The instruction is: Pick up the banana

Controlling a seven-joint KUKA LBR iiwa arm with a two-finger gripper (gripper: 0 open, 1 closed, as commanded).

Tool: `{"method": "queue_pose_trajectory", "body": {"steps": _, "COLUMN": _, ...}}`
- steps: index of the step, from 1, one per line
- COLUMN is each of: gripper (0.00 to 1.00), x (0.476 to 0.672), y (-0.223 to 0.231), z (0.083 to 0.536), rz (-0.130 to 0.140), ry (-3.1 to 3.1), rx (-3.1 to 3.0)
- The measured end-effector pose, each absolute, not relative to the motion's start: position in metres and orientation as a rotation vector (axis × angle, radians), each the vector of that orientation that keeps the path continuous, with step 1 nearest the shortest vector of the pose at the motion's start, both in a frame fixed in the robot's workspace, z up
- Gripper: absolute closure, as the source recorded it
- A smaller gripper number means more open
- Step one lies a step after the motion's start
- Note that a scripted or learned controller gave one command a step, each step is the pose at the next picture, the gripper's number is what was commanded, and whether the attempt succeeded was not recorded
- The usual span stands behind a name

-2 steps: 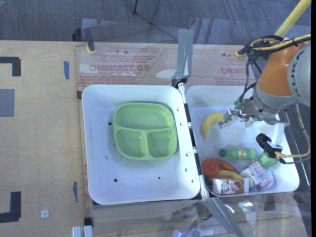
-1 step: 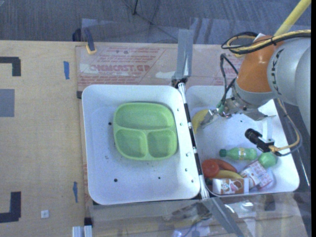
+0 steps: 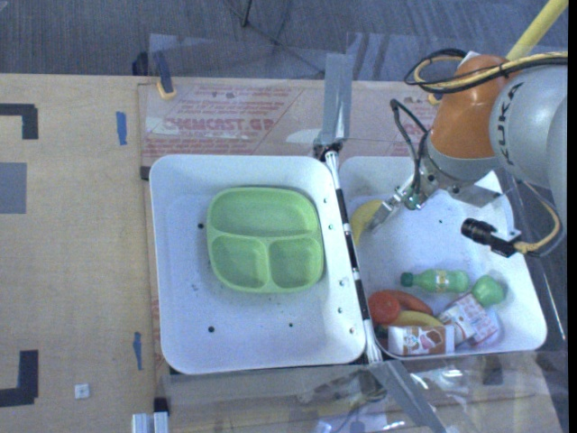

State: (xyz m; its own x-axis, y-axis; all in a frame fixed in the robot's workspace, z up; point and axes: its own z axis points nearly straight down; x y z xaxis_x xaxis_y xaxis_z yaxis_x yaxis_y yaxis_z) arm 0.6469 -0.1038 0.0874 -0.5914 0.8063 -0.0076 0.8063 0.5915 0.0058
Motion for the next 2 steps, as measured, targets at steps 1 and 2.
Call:
{"method": "queue_pose_trajectory", "body": {"steps": 1, "gripper": 0.00, "x": 0.6639, "y": -0.1192, "z": 0.0902, "rz": -0.022, "ry": 3.073, "rx": 0.707}}
{"method": "queue_pose_trajectory", "body": {"steps": 2, "gripper": 1.00, "x": 0.6689, "y": -0.1150, "z": 0.0985, "rz": -0.006, "ry": 3.051, "rx": 0.700}}
